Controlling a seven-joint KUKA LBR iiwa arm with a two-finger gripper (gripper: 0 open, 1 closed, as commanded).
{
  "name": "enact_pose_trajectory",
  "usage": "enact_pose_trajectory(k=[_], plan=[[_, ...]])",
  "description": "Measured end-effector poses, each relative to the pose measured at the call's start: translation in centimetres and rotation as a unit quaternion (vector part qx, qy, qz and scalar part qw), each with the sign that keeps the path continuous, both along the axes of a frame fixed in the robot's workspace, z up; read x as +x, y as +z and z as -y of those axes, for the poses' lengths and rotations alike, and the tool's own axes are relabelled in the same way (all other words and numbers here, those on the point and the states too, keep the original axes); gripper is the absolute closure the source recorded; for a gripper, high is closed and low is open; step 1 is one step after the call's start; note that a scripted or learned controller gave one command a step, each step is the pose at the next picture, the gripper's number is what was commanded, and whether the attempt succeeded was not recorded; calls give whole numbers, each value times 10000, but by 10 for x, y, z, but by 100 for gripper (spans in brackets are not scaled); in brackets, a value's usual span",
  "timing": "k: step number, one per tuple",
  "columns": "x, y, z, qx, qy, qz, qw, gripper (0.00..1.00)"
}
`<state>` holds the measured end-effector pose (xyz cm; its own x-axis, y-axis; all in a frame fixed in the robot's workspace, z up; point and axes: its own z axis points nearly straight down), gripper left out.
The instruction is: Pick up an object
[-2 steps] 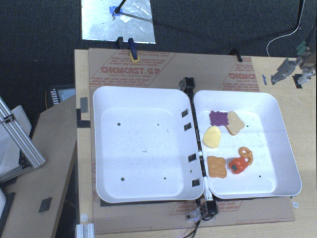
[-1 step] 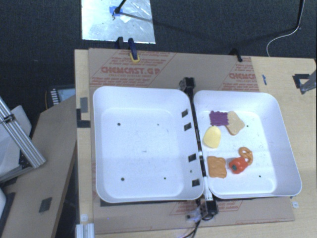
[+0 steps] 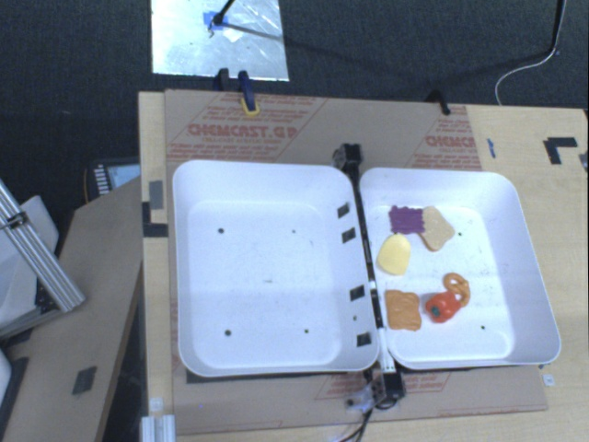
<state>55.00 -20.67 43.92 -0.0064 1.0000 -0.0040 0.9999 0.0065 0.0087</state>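
Observation:
The right bin (image 3: 525, 247) holds several small toy foods. A purple piece (image 3: 405, 218) lies beside a tan bread-like piece (image 3: 436, 228). Just below them is a yellow rounded piece (image 3: 395, 254). Nearer the front lie an orange cracker-like square (image 3: 402, 309), a red pepper-like piece (image 3: 440, 307) and a brown pretzel (image 3: 456, 286) touching it.
The left bin (image 3: 184, 274) adjoins the right one along a middle seam with black clips (image 3: 354, 238). Both rest on a cardboard sheet (image 3: 276, 127) on the bench. A shiny foil square (image 3: 219, 26) lies on the dark floor behind. A metal frame (image 3: 37, 256) stands at left.

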Motion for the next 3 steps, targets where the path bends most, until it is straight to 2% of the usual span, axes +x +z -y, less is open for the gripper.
enact_pose_trajectory(k=[1,2,3], plan=[[-62,103,1,-5,-26,23,10000,100],[-27,96,-80,22,30,-19,10000,100],[-26,96,-191,33,52,-29,10000,100]])
